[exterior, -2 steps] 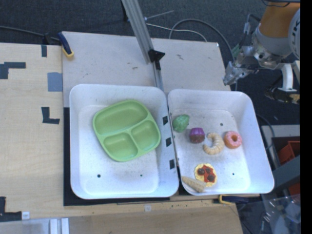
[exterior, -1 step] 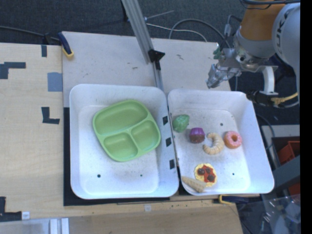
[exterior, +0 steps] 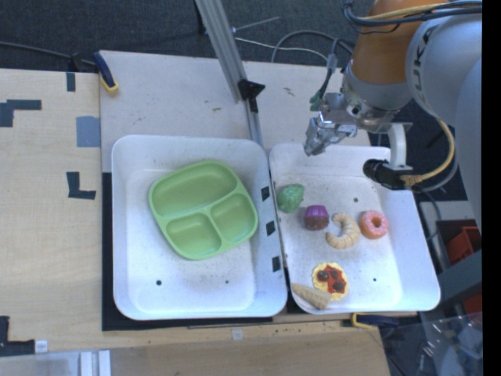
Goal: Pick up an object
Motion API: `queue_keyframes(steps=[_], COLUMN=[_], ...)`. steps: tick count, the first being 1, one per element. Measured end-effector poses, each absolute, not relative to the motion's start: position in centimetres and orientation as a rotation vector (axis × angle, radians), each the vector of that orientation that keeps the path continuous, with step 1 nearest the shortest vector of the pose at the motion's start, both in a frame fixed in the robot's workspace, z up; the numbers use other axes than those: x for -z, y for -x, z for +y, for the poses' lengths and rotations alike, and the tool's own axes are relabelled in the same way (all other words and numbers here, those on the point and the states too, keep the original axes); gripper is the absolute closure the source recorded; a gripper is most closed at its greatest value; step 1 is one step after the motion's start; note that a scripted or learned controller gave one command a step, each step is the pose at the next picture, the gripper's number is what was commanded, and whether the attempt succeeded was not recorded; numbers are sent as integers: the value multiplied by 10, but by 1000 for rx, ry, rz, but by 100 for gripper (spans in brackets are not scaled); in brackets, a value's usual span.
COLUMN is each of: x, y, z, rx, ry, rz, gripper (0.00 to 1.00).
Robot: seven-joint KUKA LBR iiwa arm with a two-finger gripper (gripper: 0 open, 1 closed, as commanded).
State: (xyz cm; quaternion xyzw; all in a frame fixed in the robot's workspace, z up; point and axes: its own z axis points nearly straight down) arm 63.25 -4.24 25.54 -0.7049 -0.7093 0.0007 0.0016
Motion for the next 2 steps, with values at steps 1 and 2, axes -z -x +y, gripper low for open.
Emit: queue_keyframes(steps=[1,2], x=[-253,-236], y=[-620,-606], z=[0,53], rx=[-2,-3], ry=[2214,2212], rz=[-2225,-2226], gripper=[100,100])
